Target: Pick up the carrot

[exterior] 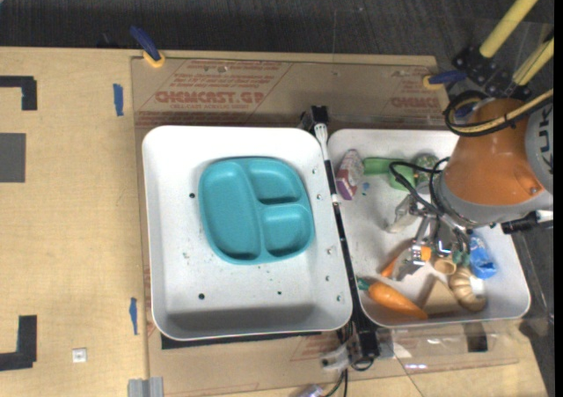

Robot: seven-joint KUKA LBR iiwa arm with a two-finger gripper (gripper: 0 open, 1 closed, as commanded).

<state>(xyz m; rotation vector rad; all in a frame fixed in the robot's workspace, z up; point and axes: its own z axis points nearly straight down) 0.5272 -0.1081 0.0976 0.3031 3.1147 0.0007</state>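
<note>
The carrot [393, 298] is orange and tapered. It lies near the front edge of the right bin [510, 305], pointing left toward the divider. My gripper [420, 253] hangs below the orange wrist band over the middle of the right bin, just above and to the right of the carrot. A small orange piece shows at the gripper's tip, and I cannot make out what it is. The carrot lies apart from the gripper on the bin floor.
The left bin [167, 237] holds a teal divided plate [257, 208]. In the right bin lie a purple item [349, 173], a green item [383, 165], a blue item [480, 260], tan pieces [464, 286] and a brown block [436, 296] beside the carrot.
</note>
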